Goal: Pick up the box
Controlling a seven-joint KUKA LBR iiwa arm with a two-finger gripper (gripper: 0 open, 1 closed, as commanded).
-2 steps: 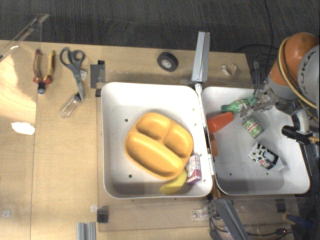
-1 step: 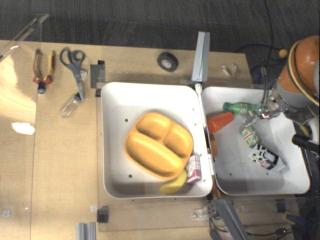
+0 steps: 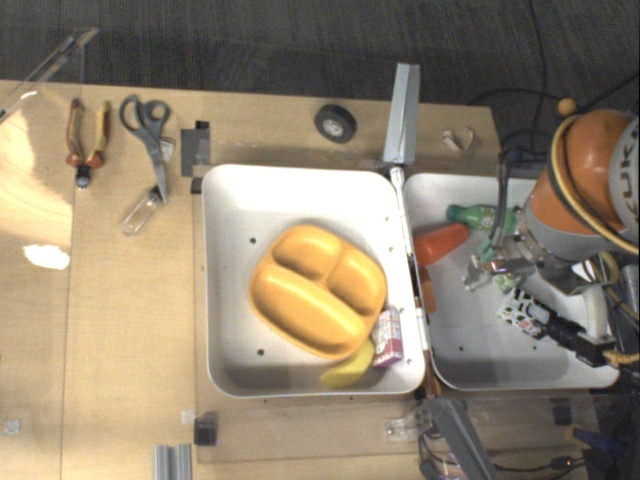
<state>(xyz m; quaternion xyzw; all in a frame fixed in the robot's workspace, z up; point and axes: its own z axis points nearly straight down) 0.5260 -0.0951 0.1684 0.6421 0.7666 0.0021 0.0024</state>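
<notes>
A big glossy orange lump [image 3: 318, 290], smooth and split into rounded lobes, filled the middle of the left bin [image 3: 230, 298], a shallow white tray with rounded corners. Against the lump's lower right edge lay a yellow banana [image 3: 348, 369], and just beside that, near the bin's right wall, stood the box [image 3: 388, 334], small, pink-purple and printed. In the right bin [image 3: 455, 353] sat an orange-red tapered piece [image 3: 440, 242], a green bottle [image 3: 480, 214] and a small patterned card [image 3: 519, 311]. The arm [image 3: 590, 183], grey and orange, hung over that bin at the frame's right, well apart from the box; its end effector [image 3: 492, 266] was among metal parts, and whether it was clenched or released could not be told. The surface [image 3: 100, 348] was pale wood; at upper left lay scissors [image 3: 150, 138] and pliers [image 3: 85, 140], with a tape roll [image 3: 335, 122] at top centre. Dark carpet [image 3: 250, 18] lay beyond.
</notes>
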